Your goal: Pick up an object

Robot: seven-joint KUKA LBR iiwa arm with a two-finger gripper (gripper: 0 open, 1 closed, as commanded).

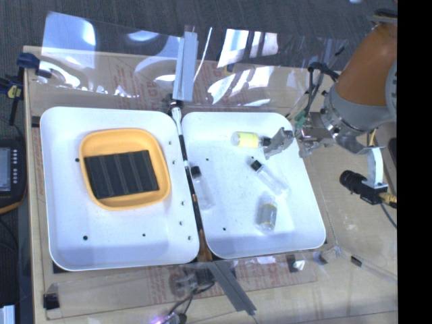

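The right bin point(304, 229) holds several small objects. A small yellow vial point(246, 139) lies near its back. In the middle a clear bottle with a black cap point(266, 173) rests on its side. A second clear, black-capped bottle point(201, 185) lies against the left wall. A small jar with yellowish contents point(266, 215) sits towards the front. My gripper point(276, 142) hangs low over the bin's back right part, just right of the yellow vial and just above the middle bottle's cap. I see nothing held in it.
The left bin point(61, 235) carries a yellow tray point(91, 146) with a dark ridged insert point(123, 173). A clear plastic wall point(155, 66) stands behind both bins. Cables and a black fitting point(361, 185) lie right of the right bin, under the arm point(364, 79).
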